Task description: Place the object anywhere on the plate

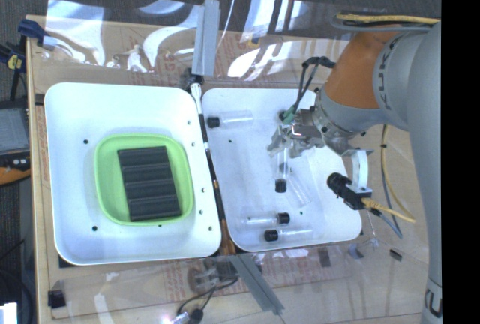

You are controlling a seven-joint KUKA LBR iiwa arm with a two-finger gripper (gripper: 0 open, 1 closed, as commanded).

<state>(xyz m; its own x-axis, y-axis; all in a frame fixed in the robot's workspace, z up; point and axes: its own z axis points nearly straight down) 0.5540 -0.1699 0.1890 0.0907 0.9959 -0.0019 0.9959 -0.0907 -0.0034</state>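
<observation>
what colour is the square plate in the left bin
Lime green square plate, holding a dark ridged block; camera view.

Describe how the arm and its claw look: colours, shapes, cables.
The arm is thick, rounded and grey, with an orange band above the wrist. A thin dark cable loops beside it. The claw is a small metallic assembly with slim pale fingers. A yellowish cable trails nearby.

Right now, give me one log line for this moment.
arm: over right bin | tool: above clear vial | green plate: left bin, holds dark block | placement: not done
</observation>
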